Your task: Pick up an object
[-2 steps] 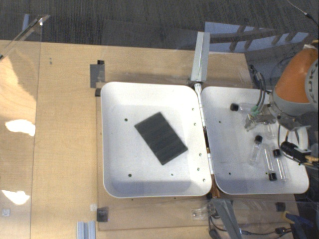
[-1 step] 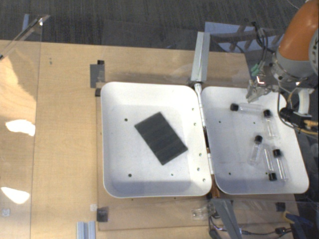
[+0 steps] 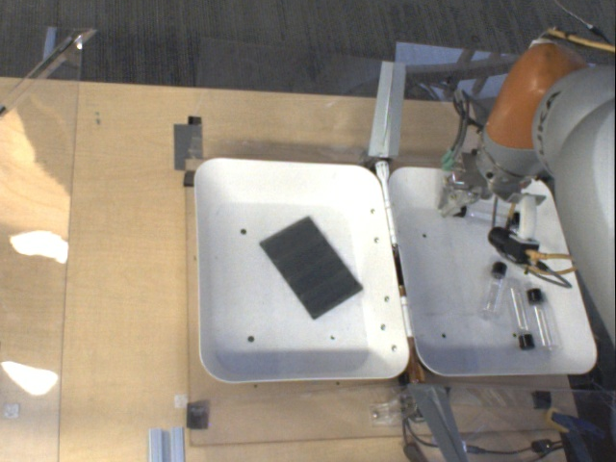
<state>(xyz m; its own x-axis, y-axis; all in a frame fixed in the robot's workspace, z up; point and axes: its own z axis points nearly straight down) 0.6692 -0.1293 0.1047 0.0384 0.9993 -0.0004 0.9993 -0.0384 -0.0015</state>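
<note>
Camera view: pincer (image 3: 469, 198), grip state indeterminate, at right bin's (image 3: 433, 349) far edge; dark pad (image 3: 311, 266) lies left, with open floor around it.

We see an evenly, fairly brightly lit view from above. The two white bins, left bin (image 3: 217, 258) and right bin (image 3: 423, 268), are bright, close to washed out, with soft grey shadow along their lower inside walls. On the wooden bench (image 3: 115, 258) at the left, glare patches (three pale blobs) shine. The picture is slightly soft and grainy; the small clear things in the right bin blur together.
</note>
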